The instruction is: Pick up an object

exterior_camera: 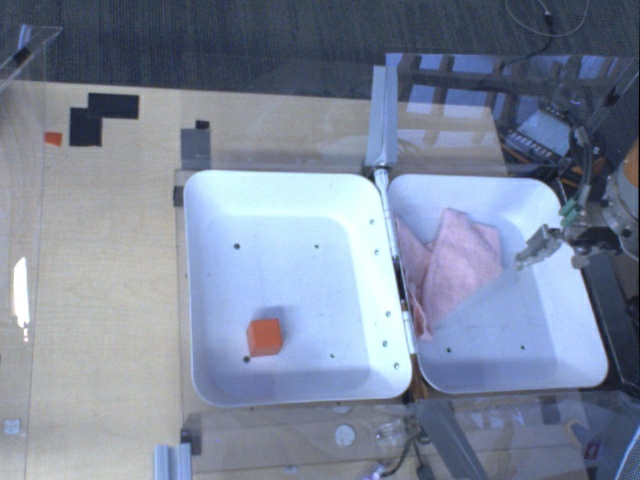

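Just gripper (pixel 556 248) beside pink cloth (pixel 455 263)

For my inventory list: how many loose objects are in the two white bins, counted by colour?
Orange: 1, the orange block in the left bin.
Pink: 1, the pink cloth in the right bin.
Total: 2.
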You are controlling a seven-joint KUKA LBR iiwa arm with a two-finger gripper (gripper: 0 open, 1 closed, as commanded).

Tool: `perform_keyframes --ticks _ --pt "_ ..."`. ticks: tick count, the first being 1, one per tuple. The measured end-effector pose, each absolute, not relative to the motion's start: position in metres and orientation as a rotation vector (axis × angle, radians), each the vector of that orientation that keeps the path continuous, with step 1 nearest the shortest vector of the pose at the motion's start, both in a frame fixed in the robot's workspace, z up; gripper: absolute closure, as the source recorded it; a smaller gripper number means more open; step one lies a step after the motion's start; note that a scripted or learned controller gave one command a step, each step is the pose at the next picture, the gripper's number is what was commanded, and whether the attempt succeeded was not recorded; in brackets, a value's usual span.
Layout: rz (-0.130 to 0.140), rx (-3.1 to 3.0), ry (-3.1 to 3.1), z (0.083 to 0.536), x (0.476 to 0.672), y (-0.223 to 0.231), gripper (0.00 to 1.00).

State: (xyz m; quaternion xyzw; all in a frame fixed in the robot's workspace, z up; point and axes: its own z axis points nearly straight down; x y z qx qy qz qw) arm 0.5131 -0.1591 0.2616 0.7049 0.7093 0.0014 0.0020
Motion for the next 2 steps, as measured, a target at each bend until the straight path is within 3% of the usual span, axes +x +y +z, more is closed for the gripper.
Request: perform_keyframes --ticks 1,2 --pt "0.005 2.252 2.187 0.104 0.547 -0.150 0.00" --pt "0.014 2.051 2.362 0.092 0.585 -0.116 0.00"
